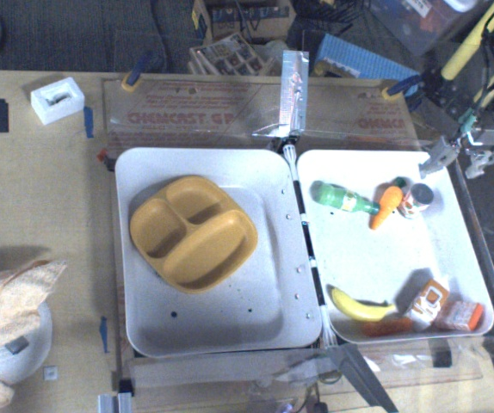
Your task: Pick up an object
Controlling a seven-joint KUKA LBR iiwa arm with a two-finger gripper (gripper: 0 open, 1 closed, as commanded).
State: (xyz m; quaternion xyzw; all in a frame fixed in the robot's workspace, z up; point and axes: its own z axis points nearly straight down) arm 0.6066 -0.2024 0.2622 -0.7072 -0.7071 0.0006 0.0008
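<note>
Wooden benchtop (23,231) runs under everything, with dark floor and cable clutter beyond its far edge. At nine o'clock of the view a crumpled tan cloth (10,295) lies over a pale rounded object, and toward ten o'clock sits a small white box (57,100). Next comes the left bin (273,179), holding a mustard-yellow divided plate (194,232) tilted across its middle. Just beside it, sharing the centre seam, is the right bin (453,256). At its twelve o'clock lies a green bottle (343,199) on its side, then an orange carrot (386,206) slanting, its top close to a small dark-topped can (417,198). Along its six o'clock edge a banana (361,305) curves beside a small orange-and-white carton (428,299) and an orange packet (464,315) in the five o'clock corner. At two o'clock of the view the gripper (441,156) hangs over the right bin's far right corner, apart from every object; its jaws are too small and blurred to judge, and nothing shows between them.
</note>
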